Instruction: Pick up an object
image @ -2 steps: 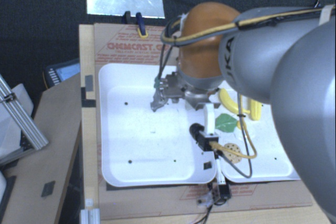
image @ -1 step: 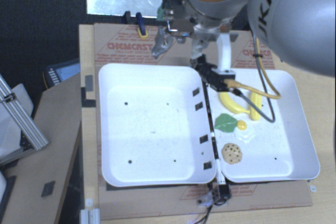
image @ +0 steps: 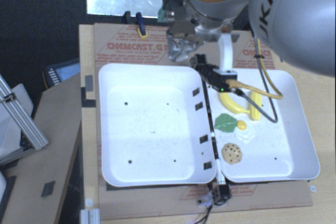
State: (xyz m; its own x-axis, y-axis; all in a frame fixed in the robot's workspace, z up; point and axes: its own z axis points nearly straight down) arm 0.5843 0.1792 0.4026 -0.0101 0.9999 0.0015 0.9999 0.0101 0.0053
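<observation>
End effector point(image: 181, 50): above bins' far edge | fingers: cannot tell | arm point(image: 273, 2): reaching from right, over right bin point(image: 294, 165)

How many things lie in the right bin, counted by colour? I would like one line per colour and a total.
Yellow: 2, the banana and the small yellow piece
Green: 1, the green leaf
Brown: 1, the cookie
White: 1, the pale white piece, faint against the right bin
Total: 5
</observation>
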